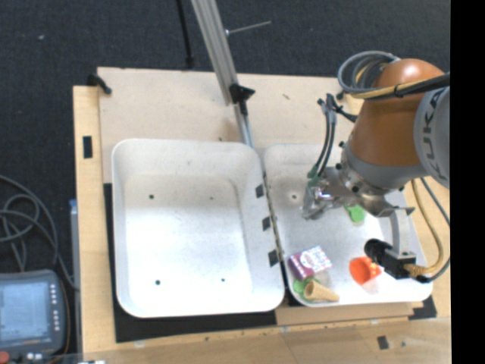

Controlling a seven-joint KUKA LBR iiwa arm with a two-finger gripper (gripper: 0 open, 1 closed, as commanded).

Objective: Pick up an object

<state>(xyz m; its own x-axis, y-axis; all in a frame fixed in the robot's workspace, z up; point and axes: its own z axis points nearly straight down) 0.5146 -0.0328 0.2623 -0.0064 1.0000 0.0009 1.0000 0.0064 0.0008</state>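
In the camera view the hand (317,202) hangs low in the right bin (292,165), its grip state impossible to tell, well above the purple-white packet (311,262), so a descent here likely closes on nothing.

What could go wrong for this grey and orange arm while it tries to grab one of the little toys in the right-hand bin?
The gripper hangs over a bare stretch of the right white bin, so closing there would likely catch nothing. The purple and white packet, the tan cone and the small green piece crowd the near corner by the wall, where fingers could bump the rim or nudge neighbours. The small green object lies partly under the wrist, hard to see.
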